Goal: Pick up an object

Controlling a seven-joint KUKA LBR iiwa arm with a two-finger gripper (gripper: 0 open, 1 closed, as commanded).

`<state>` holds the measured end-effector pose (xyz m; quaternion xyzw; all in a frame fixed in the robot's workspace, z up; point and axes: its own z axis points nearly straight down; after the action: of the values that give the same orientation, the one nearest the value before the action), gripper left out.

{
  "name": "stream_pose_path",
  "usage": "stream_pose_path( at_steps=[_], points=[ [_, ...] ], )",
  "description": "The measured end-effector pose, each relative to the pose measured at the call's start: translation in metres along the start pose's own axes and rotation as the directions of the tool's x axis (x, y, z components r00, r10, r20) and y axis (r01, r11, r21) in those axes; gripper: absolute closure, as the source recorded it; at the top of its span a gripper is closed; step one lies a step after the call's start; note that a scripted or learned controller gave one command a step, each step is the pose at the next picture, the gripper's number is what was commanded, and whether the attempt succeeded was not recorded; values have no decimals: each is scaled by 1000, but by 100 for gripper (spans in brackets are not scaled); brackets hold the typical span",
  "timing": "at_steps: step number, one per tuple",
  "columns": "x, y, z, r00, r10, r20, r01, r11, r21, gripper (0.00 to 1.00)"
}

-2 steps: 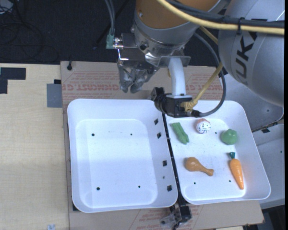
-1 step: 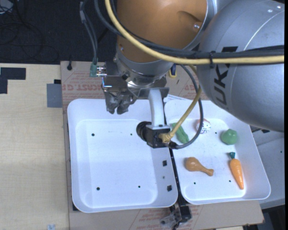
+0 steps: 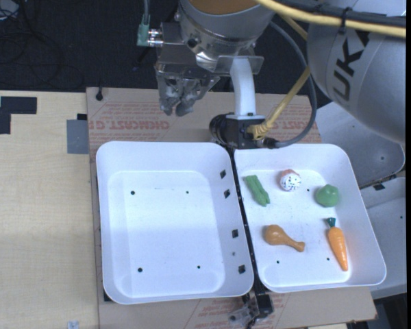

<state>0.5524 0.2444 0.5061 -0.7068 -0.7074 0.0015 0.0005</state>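
Above the left bin's [image 3: 109, 177] far edge, hand [image 3: 180, 103] raised.

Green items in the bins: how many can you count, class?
2, both in the right bin: a long green vegetable near its left wall, and a round green item near its right wall. Nothing seems to hide others.

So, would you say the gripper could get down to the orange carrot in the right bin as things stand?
Probably yes. The carrot lies flat with bare floor around it, apart from the drumstick and the green ball. Nothing covers it. The gripper hangs beyond the bins' far edge, so it must travel across first.
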Motion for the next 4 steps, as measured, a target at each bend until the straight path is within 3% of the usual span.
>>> stream_pose_path(
  at_steps=[4],
  points=[
    [0,1,-36,1000,-2,6,2,1000,17,100]
  ],
)
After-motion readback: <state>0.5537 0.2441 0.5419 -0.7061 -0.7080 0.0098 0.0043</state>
